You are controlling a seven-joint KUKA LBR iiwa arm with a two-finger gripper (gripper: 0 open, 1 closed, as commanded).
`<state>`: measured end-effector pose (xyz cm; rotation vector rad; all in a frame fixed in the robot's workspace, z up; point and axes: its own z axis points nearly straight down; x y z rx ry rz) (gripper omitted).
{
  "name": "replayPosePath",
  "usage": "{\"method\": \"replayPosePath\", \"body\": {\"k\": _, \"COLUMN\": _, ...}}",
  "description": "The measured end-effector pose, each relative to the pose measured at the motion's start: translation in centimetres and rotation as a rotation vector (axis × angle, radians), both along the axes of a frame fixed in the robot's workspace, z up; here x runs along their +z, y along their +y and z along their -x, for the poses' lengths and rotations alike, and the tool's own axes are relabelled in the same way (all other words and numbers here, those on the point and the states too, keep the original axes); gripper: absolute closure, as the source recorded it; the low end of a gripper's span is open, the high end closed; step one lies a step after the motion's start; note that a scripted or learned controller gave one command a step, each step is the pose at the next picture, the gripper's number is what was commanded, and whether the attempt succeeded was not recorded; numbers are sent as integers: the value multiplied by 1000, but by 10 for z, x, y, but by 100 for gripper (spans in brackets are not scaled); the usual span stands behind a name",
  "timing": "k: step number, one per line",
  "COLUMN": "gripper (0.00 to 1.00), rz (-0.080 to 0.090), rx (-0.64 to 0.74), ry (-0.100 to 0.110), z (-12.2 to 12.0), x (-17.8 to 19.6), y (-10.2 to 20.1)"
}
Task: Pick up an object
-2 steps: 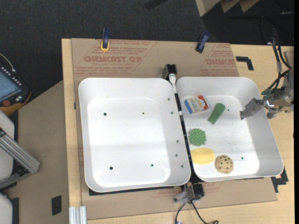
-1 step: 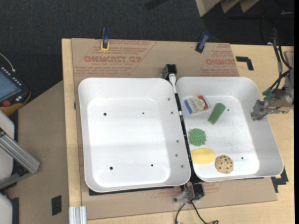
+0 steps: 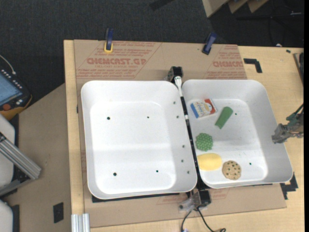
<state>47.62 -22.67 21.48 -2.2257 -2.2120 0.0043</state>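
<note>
The gripper (image 3: 285, 132), its state impossible to tell, hangs at the right bin's (image 3: 270, 108) right rim, well apart from the green block (image 3: 223, 117), carton (image 3: 203, 108), green ball (image 3: 204, 141), lemon (image 3: 209, 161) and cookie (image 3: 231, 169).

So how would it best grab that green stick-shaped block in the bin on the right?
Probably from straight above, pinching the green block across its narrow width near the middle. It lies flat and slanted, long sides free, with the small carton beside it but apart, so the end effector would need turning to match the slant.
</note>
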Motion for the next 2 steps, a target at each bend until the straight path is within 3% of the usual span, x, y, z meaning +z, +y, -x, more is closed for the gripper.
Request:
{"method": "replayPosePath", "body": {"k": 1, "gripper": 100, "rz": 1, "rx": 17, "ry": -15, "z": -14, "x": 85, "y": 94}}
{"method": "replayPosePath", "body": {"k": 2, "gripper": 100, "rz": 1, "rx": 15, "ry": -12, "z": -26, "x": 118, "y": 171}}
